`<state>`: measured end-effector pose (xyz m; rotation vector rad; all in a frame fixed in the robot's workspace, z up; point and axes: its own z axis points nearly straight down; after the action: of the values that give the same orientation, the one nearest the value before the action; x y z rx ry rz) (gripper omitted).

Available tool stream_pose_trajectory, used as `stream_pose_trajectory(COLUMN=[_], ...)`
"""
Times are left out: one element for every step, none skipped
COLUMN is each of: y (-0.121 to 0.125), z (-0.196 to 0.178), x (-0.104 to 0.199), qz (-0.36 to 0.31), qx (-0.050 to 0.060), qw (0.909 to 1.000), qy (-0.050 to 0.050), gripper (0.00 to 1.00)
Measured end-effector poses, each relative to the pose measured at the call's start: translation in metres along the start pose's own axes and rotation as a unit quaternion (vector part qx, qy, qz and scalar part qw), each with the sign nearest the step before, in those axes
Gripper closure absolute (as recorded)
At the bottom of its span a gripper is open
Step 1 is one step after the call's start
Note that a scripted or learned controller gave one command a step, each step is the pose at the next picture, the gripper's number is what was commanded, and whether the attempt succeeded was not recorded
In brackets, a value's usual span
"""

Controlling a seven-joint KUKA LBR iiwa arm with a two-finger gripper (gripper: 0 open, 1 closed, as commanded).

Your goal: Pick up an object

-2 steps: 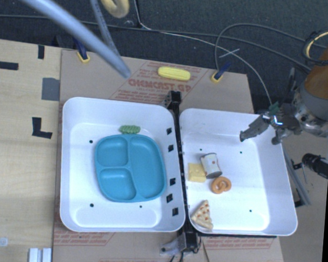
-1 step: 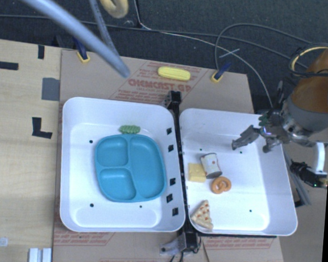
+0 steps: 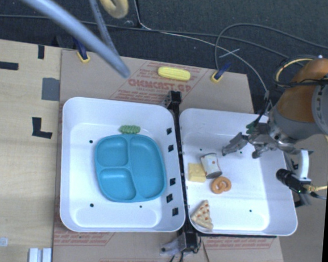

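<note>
1. We're seeing the arm (image 3: 312,95) cut off by the right edge; most of its body is out of frame, only the orange band and wrist showing.
2. We're reading the gripper (image 3: 244,145) as hanging over the right bin (image 3: 276,217), near its back wall. The fingers are looking spread apart with nothing between them, though they're small and dark, so it's a rough read.
3. A blurred grey tube (image 3: 60,13) is crossing the top left, hard to identify.
4. We're counting four items sitting in the right bin's left part: a small grey-and-white can (image 3: 210,165) lying tilted, a pale yellow block (image 3: 196,172) touching it, an orange pretzel-like ring (image 3: 221,185) just beside, and a pizza-slice wedge (image 3: 203,215) nearer the front.
5. The left bin (image 3: 79,120) is holding a blue divided tray (image 3: 130,168), with a green piece (image 3: 130,130) at its back edge.
6. A yellow corn cob (image 3: 173,73) is lying on the cardboard behind the bins.
</note>
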<state>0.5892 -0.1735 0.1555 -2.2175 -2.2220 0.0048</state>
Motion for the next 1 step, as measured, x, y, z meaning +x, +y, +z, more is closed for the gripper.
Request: stream_pose_trajectory(y=[-0.0073], z=[0.0535], x=[-0.0077], qz=[0.001], qx=[0.001], qw=[1.0], qy=[0.0], gripper=[0.0])
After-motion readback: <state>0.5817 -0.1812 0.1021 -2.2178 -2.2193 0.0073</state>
